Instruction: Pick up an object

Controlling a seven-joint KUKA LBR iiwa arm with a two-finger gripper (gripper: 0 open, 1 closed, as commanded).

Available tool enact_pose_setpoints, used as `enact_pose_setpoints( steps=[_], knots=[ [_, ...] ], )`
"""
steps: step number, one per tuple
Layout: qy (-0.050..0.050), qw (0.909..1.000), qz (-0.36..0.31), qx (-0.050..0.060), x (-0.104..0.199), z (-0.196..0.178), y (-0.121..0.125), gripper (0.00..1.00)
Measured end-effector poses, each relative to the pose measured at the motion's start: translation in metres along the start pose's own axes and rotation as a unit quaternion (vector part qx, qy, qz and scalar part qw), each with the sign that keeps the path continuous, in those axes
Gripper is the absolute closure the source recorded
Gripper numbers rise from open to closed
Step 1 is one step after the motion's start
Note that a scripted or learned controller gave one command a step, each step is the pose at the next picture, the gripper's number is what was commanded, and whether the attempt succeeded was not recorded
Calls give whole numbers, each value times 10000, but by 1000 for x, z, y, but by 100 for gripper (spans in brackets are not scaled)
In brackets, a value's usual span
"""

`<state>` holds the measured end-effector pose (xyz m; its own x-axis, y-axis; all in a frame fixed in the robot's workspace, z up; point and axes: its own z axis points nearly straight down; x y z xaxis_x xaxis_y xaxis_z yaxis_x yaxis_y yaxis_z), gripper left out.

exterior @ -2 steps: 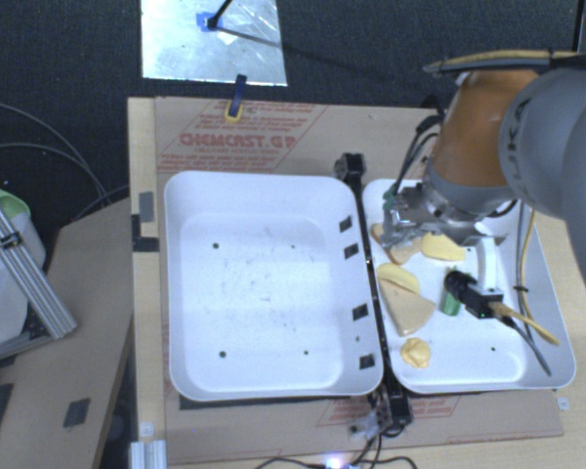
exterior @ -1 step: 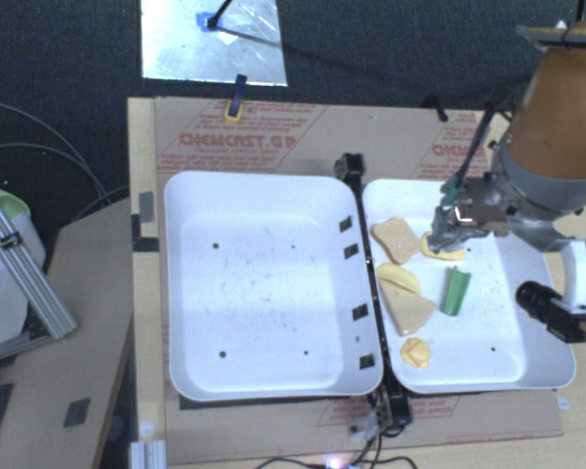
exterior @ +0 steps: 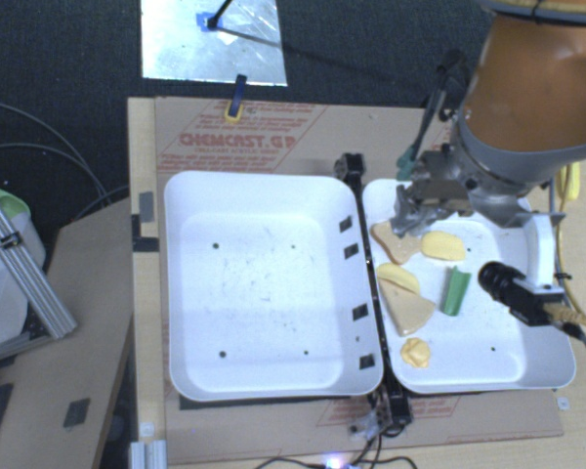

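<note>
Camera view | hand [exterior: 407, 225] touching tan bread-shaped piece [exterior: 395, 243] | right bin [exterior: 488, 369]

White bins, yellow and green bits

Two white bins [exterior: 259, 189]; pale yellow pieces [exterior: 442, 246], one green stick [exterior: 455, 290], orange-banded grey arm [exterior: 542, 66], tan cardboard [exterior: 273, 130] printed red.

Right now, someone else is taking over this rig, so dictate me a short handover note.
Tool: low in the right bin, at its back-left corner, over the tan piece; the view doesn't settle whether it grips anything.
Objects: all in the right bin. Tan piece, yellow oval, green stick, pale wedge, small yellow lump.
Done: no object visibly lifted.
Left: secure one object and raise it.
</note>
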<state>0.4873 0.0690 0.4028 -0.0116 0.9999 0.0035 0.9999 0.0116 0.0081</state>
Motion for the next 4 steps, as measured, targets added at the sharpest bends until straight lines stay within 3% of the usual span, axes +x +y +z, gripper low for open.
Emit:
enact_pose_setpoints(
  steps=[1, 2, 4],
  knots=[
    [-10, 10000, 31, 11, 5, -33, 0, 100],
    [-13, 10000, 17, 59, 57, 34, -1, 100],
    [-5, 10000, -15, 5, 55, 9, 2, 100]
  ],
)
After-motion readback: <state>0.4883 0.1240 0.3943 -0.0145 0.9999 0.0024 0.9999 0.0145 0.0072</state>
